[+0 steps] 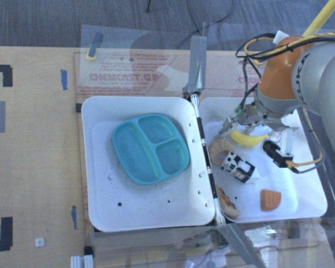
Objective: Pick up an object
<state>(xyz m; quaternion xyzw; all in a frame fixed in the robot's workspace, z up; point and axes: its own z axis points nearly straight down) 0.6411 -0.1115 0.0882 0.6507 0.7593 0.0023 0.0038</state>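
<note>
Even, fairly bright light falls on my bench from above, and shadows stay soft and faint. The left bin (100, 205) shines almost washed-out white. My frame is slightly soft and grainy throughout, and my arm (318, 77) looks blurred at the right.

Just one fixed cam up above the bench (33, 149), angled down fairly close on both white bins (95, 166), arm (318, 77) poking in from the right.

Faint reddish lettering runs across the clear sheet (125, 74) lying on the surface just behind the left white bin (95, 166), but it is too blurred to read.
</note>
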